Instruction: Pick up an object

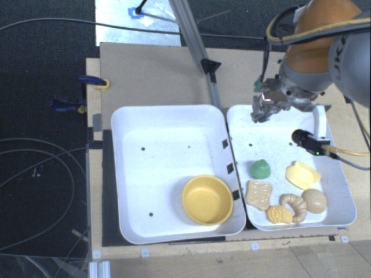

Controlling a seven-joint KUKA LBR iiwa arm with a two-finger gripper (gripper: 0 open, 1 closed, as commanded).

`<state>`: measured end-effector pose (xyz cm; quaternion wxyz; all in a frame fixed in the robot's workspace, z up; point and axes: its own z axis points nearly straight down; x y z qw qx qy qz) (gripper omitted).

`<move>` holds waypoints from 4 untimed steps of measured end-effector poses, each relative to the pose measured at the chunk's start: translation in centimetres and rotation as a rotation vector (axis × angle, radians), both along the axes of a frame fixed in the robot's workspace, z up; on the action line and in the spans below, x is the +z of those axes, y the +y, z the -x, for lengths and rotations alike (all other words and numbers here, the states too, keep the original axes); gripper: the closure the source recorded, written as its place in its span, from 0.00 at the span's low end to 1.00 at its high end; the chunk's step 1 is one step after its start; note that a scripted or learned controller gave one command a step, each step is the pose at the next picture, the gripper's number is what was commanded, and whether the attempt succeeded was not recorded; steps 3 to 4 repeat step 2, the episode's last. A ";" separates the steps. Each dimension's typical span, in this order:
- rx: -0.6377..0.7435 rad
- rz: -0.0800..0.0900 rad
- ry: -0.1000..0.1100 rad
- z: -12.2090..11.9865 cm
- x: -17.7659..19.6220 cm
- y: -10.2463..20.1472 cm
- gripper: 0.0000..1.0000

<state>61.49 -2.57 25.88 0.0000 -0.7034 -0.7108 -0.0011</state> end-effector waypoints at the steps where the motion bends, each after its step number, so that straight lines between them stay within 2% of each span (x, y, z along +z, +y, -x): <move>1: -0.001 0.000 0.002 -0.1 -1.7 4.9 1.00; 2: 0.000 0.000 0.002 0.0 -3.2 10.5 1.00; 4: 0.000 0.000 0.002 0.0 -3.2 10.5 1.00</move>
